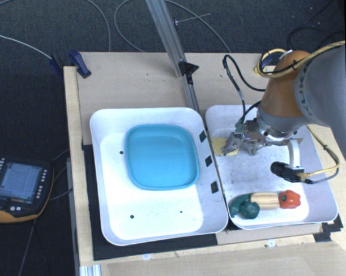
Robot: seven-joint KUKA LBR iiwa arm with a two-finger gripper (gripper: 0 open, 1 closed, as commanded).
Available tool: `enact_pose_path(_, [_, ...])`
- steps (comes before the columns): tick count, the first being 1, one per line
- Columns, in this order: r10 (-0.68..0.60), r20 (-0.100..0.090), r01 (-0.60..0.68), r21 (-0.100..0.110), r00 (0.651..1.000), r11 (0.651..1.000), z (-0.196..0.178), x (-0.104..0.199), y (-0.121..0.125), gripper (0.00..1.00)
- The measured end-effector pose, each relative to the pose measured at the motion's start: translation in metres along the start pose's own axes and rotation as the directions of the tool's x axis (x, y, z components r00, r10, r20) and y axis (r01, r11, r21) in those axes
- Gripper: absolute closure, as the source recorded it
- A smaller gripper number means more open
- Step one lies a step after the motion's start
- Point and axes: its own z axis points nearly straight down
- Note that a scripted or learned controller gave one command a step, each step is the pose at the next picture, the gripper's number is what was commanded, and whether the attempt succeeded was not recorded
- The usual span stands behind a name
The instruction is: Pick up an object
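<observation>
A blue plate (161, 156) lies in the middle of my left bin (108, 222). In the right bin (317, 211), a pale yellow piece (223, 146) sits against the left wall, and my gripper (241, 142) hangs just beside it; I cannot tell how the gripper stands. Along that bin's near edge lie a green toy (243, 208), a tan roll (266, 200) and a red toy (289, 199), touching in a row.
</observation>
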Motion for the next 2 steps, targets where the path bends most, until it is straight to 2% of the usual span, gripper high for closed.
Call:
enact_pose_path(1, [0.0,0.0,0.0,-0.006,1.0,1.0,-0.013,0.0,0.002,1.0])
enact_pose_path(2, [0.0,0.001,0.0,-0.008,1.0,1.0,-0.061,-0.007,-0.004,1.0])
